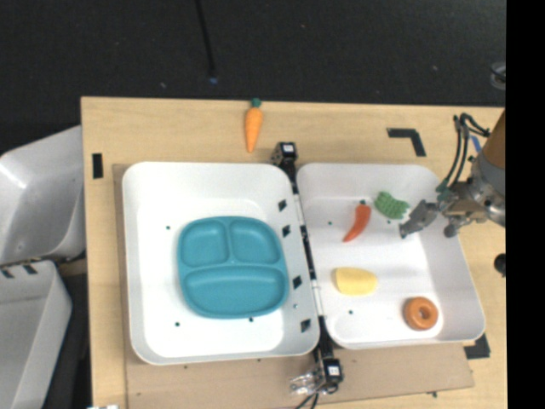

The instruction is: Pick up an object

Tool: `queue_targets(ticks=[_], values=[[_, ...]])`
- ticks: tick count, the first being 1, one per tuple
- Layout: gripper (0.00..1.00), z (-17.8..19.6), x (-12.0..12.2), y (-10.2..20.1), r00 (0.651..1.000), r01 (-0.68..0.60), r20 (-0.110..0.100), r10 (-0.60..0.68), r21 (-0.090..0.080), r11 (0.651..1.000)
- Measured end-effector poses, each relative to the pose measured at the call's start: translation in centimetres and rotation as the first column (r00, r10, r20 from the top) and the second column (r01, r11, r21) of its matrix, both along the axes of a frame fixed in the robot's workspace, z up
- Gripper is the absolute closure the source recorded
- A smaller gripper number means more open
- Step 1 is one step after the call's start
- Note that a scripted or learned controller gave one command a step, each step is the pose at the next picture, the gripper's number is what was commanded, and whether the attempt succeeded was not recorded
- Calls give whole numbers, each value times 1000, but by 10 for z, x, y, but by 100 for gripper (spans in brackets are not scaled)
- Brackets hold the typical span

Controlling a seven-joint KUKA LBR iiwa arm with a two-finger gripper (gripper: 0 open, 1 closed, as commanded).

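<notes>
White left bin (pixel 145 228) holds a teal divided plate (pixel 232 265); right bin (pixel 426 181) holds chilli (pixel 358 221), green piece (pixel 392 204), yellow lump (pixel 355 281), orange ring (pixel 421 313). Gripper (pixel 419 220) hangs there, grip unclear.

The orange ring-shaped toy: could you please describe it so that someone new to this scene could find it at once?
Start at the right bin, the one without the blue plate. Go to that bin's near right corner, where the orange ring-shaped toy lies right of the yellow piece. It is the one round thing there with a hole in its middle; the red pepper and green piece lie farther back.
</notes>
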State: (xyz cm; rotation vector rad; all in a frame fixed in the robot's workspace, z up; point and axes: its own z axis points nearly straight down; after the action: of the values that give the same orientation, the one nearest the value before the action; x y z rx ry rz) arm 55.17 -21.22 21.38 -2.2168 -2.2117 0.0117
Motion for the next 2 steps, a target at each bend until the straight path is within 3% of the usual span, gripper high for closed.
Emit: queue_targets(ticks=[1,2], values=[[0,8,3,1,1000,-4,13,4,-3,1000],[0,-35,2,-3,1000,-2,10,2,-3,1000]])
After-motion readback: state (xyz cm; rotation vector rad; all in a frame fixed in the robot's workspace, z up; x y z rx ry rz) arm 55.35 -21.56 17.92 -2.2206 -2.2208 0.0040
